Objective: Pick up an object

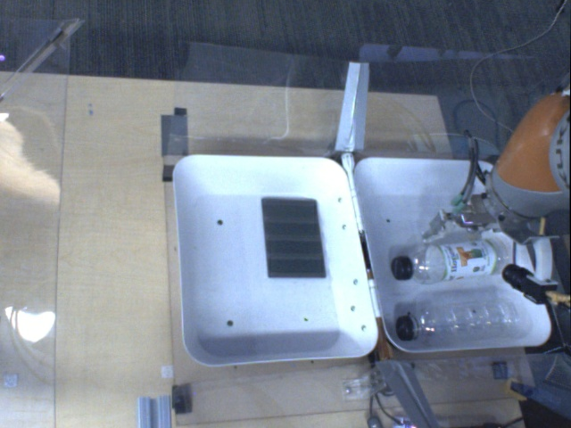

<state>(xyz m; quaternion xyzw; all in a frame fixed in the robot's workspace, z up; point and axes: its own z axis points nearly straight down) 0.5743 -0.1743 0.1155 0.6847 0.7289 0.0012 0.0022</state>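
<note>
Labelled bottle point(451, 262) in rt bin point(393, 194); pincer point(464, 223) just above.

We see even, rather cool overhead light, glare on the clear panel point(31, 176) at left, soft shadow inside the left bin point(201, 239), slightly grainy.

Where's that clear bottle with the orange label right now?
The labelled bottle lies on its side in the right bin, black cap pointing toward the left bin. The gripper is just above it, and another clear bottle lies just below.
</note>
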